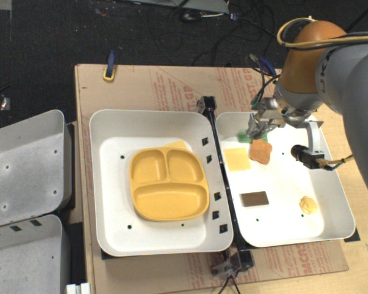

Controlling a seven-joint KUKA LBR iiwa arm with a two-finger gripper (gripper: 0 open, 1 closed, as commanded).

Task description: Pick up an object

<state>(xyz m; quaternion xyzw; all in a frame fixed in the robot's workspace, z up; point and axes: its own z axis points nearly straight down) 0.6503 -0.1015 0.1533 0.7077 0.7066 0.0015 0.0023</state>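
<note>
Camera view: two shallow white bins sit side by side on a brown cardboard-covered table.
Left bin: one yellow plastic tray with three sections lies flat in the middle.
Right bin: four small things lie here, plus a bit of green.
Orange lump: one orange chunky piece sits near the bin's far left part, just under the gripper.
Yellow square: one pale yellow flat square lies just left of the orange lump, close to the wall between the bins.
Green bit: one small green thing peeks out at the far edge, partly hidden by the gripper.
Brown piece: one dark brown flat rectangle lies nearer the front, apart from the rest.
Yellow lump: one small yellow crumpled lump sits near the right wall.
Gripper: it hangs right above the orange lump; I cannot tell how the jaws stand.
Open room: the middle and front of the right bin are bare white floor.
Beside the table: grey metal trays sit to the left.
</note>
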